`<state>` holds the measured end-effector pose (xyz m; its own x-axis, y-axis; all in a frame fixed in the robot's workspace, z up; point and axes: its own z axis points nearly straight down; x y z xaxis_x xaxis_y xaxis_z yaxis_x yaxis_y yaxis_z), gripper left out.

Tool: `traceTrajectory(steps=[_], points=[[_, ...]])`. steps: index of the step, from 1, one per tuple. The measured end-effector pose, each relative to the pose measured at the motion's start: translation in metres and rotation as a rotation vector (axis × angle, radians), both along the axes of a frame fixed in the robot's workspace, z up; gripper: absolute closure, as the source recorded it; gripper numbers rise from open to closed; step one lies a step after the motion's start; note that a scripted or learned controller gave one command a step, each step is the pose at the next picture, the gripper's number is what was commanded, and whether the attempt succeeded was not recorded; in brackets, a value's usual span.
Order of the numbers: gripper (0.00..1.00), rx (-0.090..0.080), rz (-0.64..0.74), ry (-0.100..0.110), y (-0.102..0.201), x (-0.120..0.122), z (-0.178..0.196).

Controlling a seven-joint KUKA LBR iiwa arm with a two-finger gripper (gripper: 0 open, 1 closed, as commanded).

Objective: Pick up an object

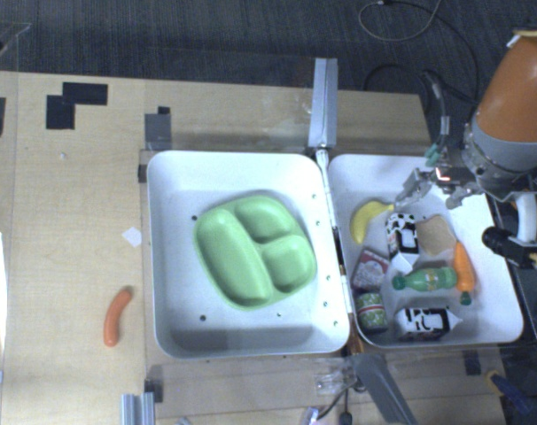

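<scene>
**Claw over the cluttered right bin**

Poised over the far part of the shallow white right bin (508,321): the grey two-finger gripper (432,189), spread apart and grasping nothing. Just beneath and beside its fingertips (408,193): a yellow banana-shaped toy (368,219) and a small black-and-white cow-patterned carton (401,233). Close by, a tan block (436,235), an orange carrot-shaped toy (464,267), a green plastic bottle with a yellow label (425,280) lying on its side. Nearer the front wall, a small green-and-red can (371,311) and a second black-and-white carton (425,321). In the shallow white left bin (171,326): a light green three-compartment plate (255,251). Out on the wooden bench (65,202), well apart from both bins: an orange sausage-shaped toy (117,315).
</scene>
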<state>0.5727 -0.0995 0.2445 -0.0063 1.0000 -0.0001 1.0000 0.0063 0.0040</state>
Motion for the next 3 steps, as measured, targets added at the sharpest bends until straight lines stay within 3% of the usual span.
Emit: traceTrajectory(steps=[1, 2, 3], points=[[0.0, -0.004, 0.277, -0.006, -0.025, 0.048, 0.039], [0.0, -0.002, 0.311, 0.0, -0.044, 0.048, -0.11], [0.0, -0.009, 0.389, -0.016, -0.024, -0.022, -0.153]])
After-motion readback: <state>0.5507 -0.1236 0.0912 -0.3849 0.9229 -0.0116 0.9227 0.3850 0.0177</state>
